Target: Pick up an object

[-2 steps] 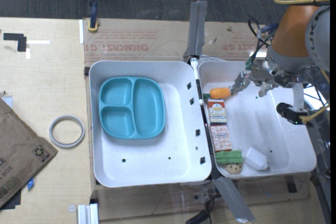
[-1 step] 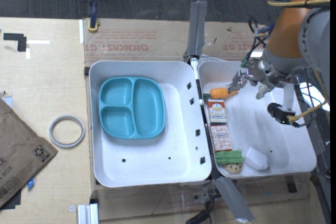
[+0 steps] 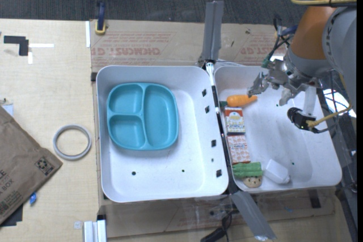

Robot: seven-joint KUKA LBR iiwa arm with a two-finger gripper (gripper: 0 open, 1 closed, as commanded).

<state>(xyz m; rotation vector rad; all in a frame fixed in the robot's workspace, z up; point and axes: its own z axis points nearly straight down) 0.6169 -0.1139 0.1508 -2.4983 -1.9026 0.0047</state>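
Observation:
In the right bin (image 3: 317, 173) an orange carrot-shaped toy (image 3: 241, 100) lies at the upper left, near the divider. Below it, along the bin's left wall, sit two small printed boxes (image 3: 236, 134), then a green toy (image 3: 247, 169) and a small brown cookie-like piece (image 3: 253, 181). A white block (image 3: 277, 171) rests near the bin's front. My gripper (image 3: 271, 89) hangs over the back of the right bin, just right of and above the carrot, with its fingers spread apart and nothing between them.
The left bin (image 3: 193, 173) holds a blue divided plate (image 3: 142, 117). A grey tape ring (image 3: 72, 141) and a brown cardboard box (image 3: 17, 167) lie on the bench to the left. A black cable (image 3: 303, 119) loops off the arm above the right bin.

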